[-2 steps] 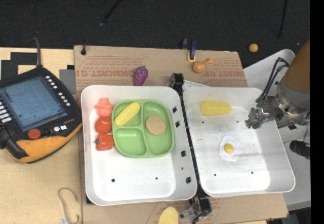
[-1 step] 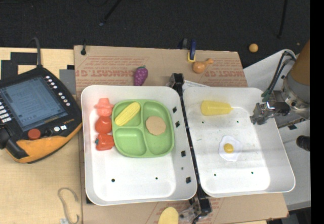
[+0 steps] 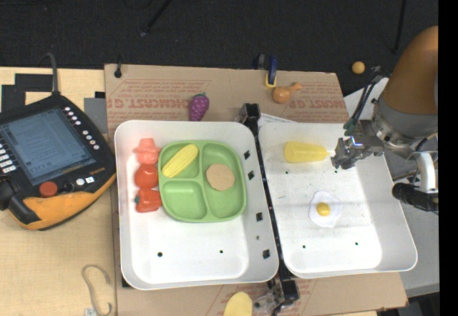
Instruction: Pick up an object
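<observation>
Green tray [image 3: 187, 204]; yellow corn [image 3: 178, 159]; white bins [image 3: 186, 264].

A tablet controller [image 3: 44, 141] in its orange-and-black case is lying on the bench to the left of my bins. A sheet of printed cardboard [image 3: 157, 93] is lying flat behind them, and on it a purple grape cluster [image 3: 198, 106] and a small orange gourd [image 3: 284, 92] are resting well apart. A blue clamp [image 3: 271, 70] is gripping the cardboard's far edge. A metal hook [image 3: 99, 286] is lying at the bench's near left.

Yellow object [image 3: 238, 304] cut by bottom edge
</observation>
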{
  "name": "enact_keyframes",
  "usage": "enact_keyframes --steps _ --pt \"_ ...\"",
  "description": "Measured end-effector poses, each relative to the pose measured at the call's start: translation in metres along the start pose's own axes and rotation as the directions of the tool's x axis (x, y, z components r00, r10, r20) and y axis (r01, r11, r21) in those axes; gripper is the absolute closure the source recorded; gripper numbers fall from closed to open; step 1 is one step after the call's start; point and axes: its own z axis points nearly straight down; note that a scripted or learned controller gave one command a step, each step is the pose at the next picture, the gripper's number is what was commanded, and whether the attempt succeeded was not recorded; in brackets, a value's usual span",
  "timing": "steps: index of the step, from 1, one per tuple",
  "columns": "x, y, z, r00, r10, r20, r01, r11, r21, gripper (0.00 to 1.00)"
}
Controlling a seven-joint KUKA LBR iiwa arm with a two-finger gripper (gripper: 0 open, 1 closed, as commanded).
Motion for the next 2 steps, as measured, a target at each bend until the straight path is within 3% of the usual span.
enact_keyframes --steps 2 --pt "0.087 0.049 -0.002 1.000 -0.001 -0.001 0.001 1.000 -0.001 1.00"
